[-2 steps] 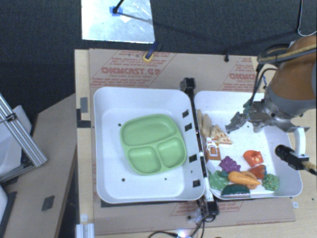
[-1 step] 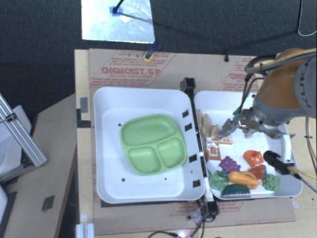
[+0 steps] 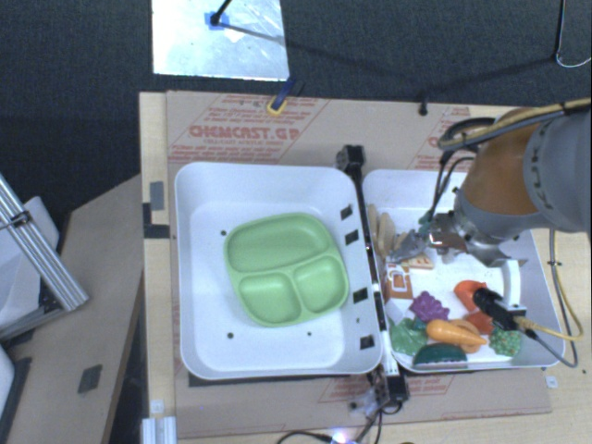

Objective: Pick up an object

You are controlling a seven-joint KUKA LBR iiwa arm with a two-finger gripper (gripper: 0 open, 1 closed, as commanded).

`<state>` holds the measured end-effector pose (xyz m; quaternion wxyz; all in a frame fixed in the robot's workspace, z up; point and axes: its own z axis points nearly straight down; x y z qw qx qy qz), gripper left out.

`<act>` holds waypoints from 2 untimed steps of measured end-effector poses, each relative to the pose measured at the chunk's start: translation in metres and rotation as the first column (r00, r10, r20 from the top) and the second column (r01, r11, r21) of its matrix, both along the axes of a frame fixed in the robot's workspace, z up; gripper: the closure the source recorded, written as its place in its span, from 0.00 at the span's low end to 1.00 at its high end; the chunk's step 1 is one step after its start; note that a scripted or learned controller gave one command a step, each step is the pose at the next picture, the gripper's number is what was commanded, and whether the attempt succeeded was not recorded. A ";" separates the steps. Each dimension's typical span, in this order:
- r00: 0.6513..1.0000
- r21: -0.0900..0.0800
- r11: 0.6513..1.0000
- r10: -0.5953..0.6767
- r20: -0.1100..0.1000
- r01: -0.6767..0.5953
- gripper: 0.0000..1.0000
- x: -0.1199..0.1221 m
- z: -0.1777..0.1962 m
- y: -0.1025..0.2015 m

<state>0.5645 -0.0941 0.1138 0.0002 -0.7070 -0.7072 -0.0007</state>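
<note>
Two shallow white bins sit side by side on the desk (image 3: 153, 294), and we see the arm's gripper (image 3: 410, 243) low over the right-hand white bin (image 3: 407, 191), close to its left wall. We cannot tell whether it is spread or pressed together: its tip is a small grey blur against the clutter. It sits just beside a pale wooden strip (image 3: 380, 229) and just above a small white-and-orange card (image 3: 400, 281); whether it touches either we cannot say.

Most of the toy food lies crowded at that bin's near end. We make out a purple bunch of plastic grapes (image 3: 427, 305), an orange plastic carrot (image 3: 453, 331) lying crosswise, a red piece (image 3: 467, 289) partly hidden by the robot's wrist, a green broccoli floret (image 3: 506, 342) and a pale green leafy piece (image 3: 405, 338).

In the left-hand white bin (image 3: 199, 248) lies a light green divided plastic plate (image 3: 285, 268), well apart from the gripper.
</note>
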 end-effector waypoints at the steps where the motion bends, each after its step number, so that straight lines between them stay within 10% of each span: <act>1: 1.000 -0.002 1.000 0.000 0.004 0.000 0.00 0.001 -0.012 0.000; 2: 1.000 -0.002 1.000 0.000 0.004 0.000 1.00 0.001 -0.002 0.000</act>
